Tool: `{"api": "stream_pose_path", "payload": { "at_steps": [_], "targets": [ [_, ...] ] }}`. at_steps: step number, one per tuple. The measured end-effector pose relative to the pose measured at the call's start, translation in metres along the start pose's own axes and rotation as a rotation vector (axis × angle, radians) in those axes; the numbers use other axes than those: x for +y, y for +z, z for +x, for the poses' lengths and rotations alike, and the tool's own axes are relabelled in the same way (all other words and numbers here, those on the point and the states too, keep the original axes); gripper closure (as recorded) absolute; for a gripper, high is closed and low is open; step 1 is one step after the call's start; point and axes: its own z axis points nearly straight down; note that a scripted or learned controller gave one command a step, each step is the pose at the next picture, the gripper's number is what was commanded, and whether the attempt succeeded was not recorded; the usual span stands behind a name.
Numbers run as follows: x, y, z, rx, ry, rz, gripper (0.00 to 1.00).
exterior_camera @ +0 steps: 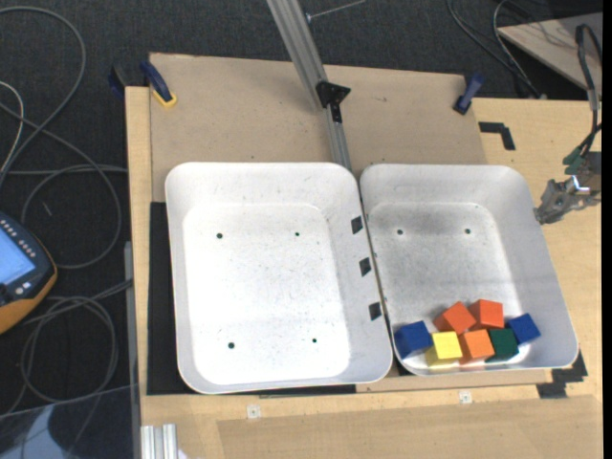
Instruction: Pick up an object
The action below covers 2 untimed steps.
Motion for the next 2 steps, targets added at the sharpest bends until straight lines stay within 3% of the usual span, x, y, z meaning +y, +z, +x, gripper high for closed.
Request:
{"api": "stream_pose_path", "payload": {
  "at_steps": [2],
  "targets": [
    [-0.016,0.019,0.117,0.007,-0.004,0.012,1.00]
  ]
}}
